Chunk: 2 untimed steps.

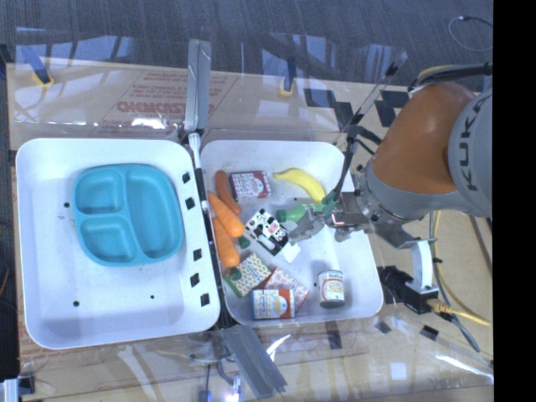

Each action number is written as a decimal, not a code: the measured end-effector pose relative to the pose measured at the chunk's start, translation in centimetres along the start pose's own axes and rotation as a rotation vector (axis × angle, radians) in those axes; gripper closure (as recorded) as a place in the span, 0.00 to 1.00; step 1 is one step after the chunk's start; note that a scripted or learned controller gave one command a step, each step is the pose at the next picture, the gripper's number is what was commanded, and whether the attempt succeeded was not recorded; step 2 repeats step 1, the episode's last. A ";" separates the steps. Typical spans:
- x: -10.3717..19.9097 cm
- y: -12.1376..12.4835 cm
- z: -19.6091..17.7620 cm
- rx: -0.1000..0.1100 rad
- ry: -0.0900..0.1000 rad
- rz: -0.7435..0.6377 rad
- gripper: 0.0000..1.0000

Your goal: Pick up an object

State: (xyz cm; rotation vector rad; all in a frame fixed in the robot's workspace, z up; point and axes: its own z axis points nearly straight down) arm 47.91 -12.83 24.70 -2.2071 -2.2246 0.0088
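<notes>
Gripper (pixel 303 224): lowered into the right bin (pixel 356 285), beside a black-and-white patterned object (pixel 266 230); finger state cannot be told.
Banana (pixel 302 182): lying just behind the gripper.
Left bin (pixel 50 308): occupied by a blue divided plate (pixel 127 213).

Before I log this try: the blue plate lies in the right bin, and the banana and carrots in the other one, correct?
Not quite. The camera view shows the blue plate in the left bin; the banana and carrots lie in the other one, the right bin.

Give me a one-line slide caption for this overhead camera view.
KUKA arm's gripper hovers over the cluttered right bin, near a banana and carrots; blue divided plate in left bin.
</notes>
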 end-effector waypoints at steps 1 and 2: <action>-4.1 6.6 12.9 -0.014 -0.003 -0.130 0.00; -4.1 6.6 12.9 -0.014 -0.003 -0.130 0.00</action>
